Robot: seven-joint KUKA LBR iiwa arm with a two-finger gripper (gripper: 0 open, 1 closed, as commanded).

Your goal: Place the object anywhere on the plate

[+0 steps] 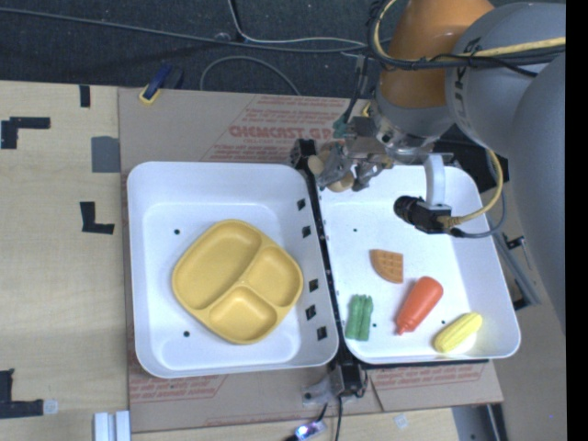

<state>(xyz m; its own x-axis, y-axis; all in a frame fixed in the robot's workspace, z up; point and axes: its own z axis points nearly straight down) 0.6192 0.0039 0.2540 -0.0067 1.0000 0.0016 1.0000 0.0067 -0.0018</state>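
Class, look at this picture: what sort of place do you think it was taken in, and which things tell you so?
Most likely a robot test bench in a lab. A grey arm reaches over two white bins on cardboard; one holds a yellow plate, the other toy foods such as a carrot.

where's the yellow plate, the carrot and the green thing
yellow plate [237, 281], camera view, on the ridge where its compartments meet
carrot [419, 303], camera view, middle of its orange body
green thing [359, 317], camera view, centre of its ribbed surface
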